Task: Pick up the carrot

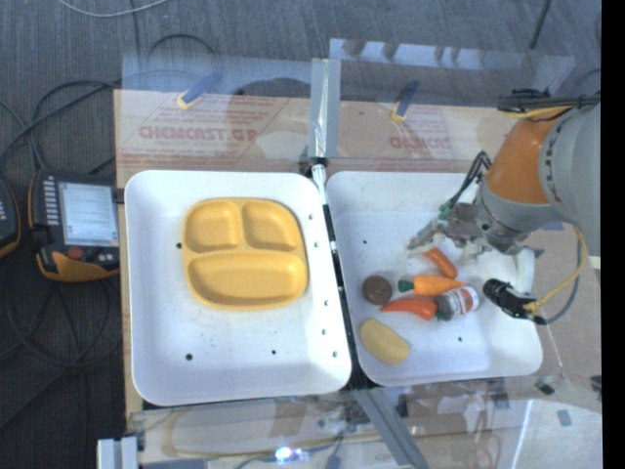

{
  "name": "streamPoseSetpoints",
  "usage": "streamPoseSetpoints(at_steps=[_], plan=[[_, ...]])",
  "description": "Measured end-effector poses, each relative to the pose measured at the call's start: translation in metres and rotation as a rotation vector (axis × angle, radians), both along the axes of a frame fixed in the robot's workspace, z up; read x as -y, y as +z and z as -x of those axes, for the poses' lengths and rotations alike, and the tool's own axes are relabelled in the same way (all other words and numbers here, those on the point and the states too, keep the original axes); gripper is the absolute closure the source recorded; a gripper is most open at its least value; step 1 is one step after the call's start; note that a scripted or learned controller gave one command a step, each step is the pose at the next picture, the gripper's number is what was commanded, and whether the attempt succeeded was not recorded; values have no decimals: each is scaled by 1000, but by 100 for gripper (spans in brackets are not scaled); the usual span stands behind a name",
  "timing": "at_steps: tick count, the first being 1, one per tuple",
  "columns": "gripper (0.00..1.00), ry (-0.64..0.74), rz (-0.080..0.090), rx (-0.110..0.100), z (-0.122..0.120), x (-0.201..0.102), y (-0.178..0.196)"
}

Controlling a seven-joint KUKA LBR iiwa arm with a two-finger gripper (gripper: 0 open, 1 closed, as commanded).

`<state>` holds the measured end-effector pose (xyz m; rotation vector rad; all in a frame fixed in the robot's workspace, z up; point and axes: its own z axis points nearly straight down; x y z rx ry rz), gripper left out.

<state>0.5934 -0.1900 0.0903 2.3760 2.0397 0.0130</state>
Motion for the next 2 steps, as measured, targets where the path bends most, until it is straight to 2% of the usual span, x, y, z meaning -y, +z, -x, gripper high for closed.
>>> streamPoseSetpoints(at_steps=[1,2], plan=[[0,160,7,6,34,-21,1],[100,162,2,6,32,-22,10]])
